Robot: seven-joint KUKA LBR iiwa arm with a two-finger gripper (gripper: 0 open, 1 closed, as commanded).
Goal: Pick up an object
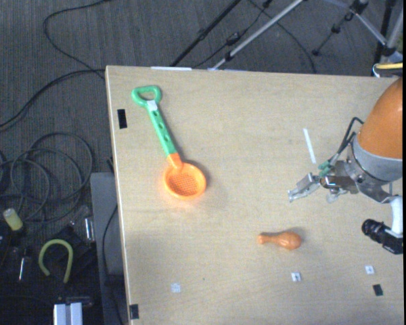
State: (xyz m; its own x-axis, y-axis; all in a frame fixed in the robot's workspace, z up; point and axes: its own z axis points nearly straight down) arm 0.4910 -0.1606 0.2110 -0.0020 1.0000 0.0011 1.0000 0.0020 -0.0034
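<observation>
Camera view from above, at a slant. The toy strainer spoon (170, 151) has a green handle ending in a loop at its 11 o'clock end and a round orange perforated bowl at its 5 o'clock end; it lies flat on the pale wooden surface (257, 114), in the surface's 10 o'clock region, near the left edge. A second small thing, an orange drumstick-shaped toy (281, 240), lies flat toward 6 o'clock of the surface, its thin end pointing to 9 o'clock. A thin white stick (309, 145) lies toward 2 o'clock from the drumstick. The gripper (299, 192) enters from 3 o'clock below the arm's orange band (386, 124); its metal fingers (304, 183) point toward 9 o'clock, appear slightly parted, and have nothing between them. The gripper sits between the white stick and the drumstick, apart from both, and well apart from the spoon. Bare surface lies between the spoon and the gripper. Small dark and pale markers (296, 276) dot the surface near its 6 o'clock edge. Off the left edge, cables (40, 161) lie on the grey carpeted floor (47, 59).
</observation>
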